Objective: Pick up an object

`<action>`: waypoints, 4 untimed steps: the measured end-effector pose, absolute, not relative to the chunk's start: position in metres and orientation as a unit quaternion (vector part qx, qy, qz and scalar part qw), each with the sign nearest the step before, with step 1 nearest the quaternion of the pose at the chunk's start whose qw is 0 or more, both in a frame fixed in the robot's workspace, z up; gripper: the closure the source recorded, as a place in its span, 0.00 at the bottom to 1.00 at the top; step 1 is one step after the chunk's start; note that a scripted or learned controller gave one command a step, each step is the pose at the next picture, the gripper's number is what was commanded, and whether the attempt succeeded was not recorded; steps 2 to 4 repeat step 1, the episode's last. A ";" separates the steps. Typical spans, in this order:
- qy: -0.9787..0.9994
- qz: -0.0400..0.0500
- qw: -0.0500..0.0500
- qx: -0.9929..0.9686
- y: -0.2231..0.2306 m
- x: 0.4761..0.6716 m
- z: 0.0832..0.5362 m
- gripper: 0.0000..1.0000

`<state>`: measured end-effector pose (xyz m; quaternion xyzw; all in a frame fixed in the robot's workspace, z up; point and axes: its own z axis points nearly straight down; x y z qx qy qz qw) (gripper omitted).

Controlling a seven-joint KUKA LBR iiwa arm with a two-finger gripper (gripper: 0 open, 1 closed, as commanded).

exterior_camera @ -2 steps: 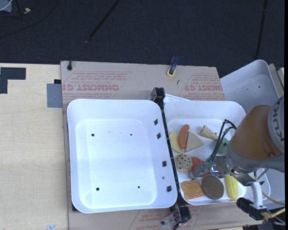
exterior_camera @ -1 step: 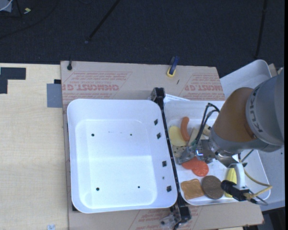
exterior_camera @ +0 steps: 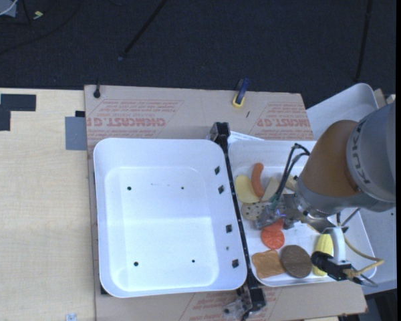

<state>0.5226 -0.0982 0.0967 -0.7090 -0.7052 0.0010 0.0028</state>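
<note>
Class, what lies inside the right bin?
Inside the right bin: a sausage, red disc, brown disc, tan piece. The arm covers the rest.

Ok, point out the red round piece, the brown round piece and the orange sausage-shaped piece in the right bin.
red round piece (exterior_camera: 273,237), camera view, centre of its top face
brown round piece (exterior_camera: 296,261), camera view, middle of its top
orange sausage-shaped piece (exterior_camera: 257,178), camera view, midway along its length

1. Orange-red sausage, tilted, far part of the right bin.
2. Pale yellow piece just left of it.
3. Red disc, mid-bin.
4. Tan slab, brown round and yellow piece along the near edge.
</note>
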 end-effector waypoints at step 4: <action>-0.709 -0.003 -0.001 -0.705 -0.029 0.538 0.193 1.00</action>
